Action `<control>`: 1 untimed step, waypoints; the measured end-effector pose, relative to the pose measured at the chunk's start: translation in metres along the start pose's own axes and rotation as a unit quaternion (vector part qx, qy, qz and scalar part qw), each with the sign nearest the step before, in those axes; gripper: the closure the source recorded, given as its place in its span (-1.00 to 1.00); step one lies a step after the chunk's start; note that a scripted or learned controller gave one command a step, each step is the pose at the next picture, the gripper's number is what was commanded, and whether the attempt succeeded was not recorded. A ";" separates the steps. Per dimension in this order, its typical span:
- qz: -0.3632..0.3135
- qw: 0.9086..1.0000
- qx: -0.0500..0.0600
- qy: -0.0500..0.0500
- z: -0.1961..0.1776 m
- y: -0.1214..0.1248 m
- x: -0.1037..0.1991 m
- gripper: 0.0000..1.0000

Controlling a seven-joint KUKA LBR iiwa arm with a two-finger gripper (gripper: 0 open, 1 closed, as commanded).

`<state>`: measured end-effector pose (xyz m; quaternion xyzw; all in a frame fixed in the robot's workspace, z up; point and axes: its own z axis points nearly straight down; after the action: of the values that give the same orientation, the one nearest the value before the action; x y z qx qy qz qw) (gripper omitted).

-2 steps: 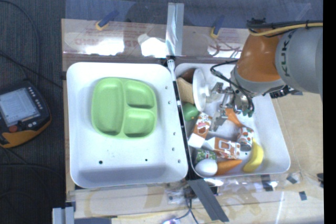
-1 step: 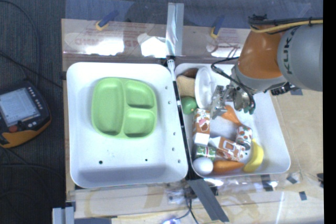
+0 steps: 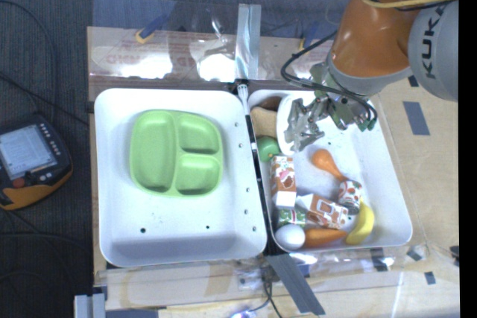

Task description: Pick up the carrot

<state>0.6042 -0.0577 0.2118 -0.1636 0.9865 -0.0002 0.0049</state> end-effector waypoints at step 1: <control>-0.074 0.997 0.000 0.001 0.115 -0.070 0.027 1.00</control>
<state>0.6020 -0.1324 0.0967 -0.2360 0.9717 -0.0011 0.0038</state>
